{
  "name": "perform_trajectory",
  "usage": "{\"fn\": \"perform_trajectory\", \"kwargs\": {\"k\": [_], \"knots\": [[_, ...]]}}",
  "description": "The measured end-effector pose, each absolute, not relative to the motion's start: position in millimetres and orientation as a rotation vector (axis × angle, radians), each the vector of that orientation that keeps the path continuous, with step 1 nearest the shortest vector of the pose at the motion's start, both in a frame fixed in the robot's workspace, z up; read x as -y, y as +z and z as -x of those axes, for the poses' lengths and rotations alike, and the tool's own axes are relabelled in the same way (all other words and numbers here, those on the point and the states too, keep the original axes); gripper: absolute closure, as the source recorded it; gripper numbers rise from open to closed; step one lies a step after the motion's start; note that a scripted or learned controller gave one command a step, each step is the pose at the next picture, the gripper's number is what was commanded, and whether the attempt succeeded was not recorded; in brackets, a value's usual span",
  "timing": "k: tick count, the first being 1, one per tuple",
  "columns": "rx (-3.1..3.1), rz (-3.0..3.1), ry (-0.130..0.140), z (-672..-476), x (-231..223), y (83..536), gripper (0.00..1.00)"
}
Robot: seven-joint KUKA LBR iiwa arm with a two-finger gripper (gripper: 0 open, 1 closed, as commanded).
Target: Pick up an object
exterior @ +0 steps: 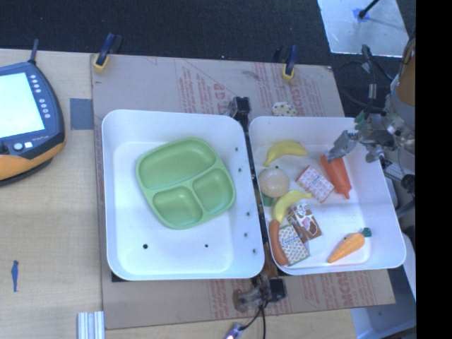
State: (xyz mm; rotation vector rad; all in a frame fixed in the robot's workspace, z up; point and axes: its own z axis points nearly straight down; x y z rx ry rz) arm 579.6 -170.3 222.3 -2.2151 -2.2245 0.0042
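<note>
The left bin has open floor along its near edge and left edge; a green divided plate fills its middle. The right bin is crowded along its left edge with bananas, a round pale item and small packets; bare floor lies at its centre right, between the orange bottle and carrot

Wooden bench: cardboard sheet, pendant, two bins.
</note>
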Motion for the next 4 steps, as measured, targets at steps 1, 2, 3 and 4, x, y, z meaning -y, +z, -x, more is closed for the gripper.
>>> {"fn": "perform_trajectory", "kwargs": {"k": [1, 2, 3, 4], "knots": [[2.225, 2.213, 0.009, -595.4, 207, 142, 0.00], [2.229, 2.212, 0.007, -616.1, 211, 92, 0.00], [2.232, 2.209, 0.008, -616.5, 212, 103, 1.00], [2.220, 2.211, 0.010, -654.9, 175, 91, 1.00]]}}
